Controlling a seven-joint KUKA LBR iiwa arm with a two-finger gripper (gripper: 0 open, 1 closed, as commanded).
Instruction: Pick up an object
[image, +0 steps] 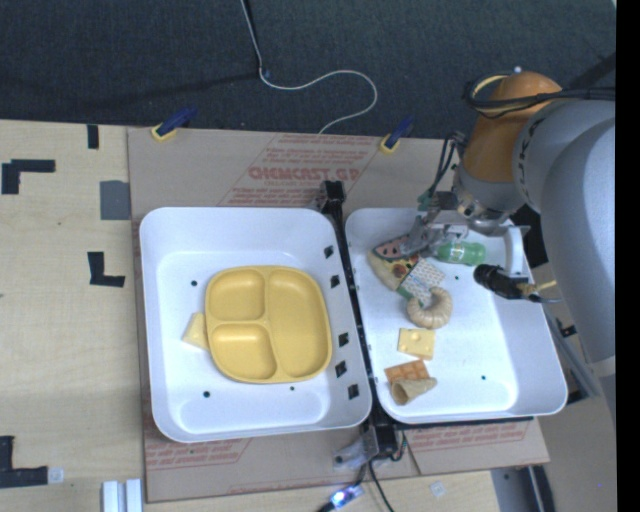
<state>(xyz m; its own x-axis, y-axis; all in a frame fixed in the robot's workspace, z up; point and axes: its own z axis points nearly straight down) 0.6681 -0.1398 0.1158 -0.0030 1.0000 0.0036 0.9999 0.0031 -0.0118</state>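
Hanging over the far end of the right bin, the gripper sits low among a small heap of toy food, and the relation that counts is how that heap lies from it. Directly beneath and just to the left of the hand is a watermelon slice, its long axis running slantwise from the hand toward the bin divider. Just on the near side of the hand rests a checked grey piece, leaning on a bagel a little farther toward the bench's front edge. A green item lies just to the right of the hand, close under the wrist. Farther off in the same forward direction are a cheese cube and a waffle-like wedge, both well apart from the hand. The yellow divided plate is far to the left, in the left bin. Whether the hand is released or clenched cannot be told; it is small and lost against the clutter, and it may be touching the watermelon slice. Nothing is plainly gripped. By my judgement the slice is the nearest candidate, needing almost no sideways travel.
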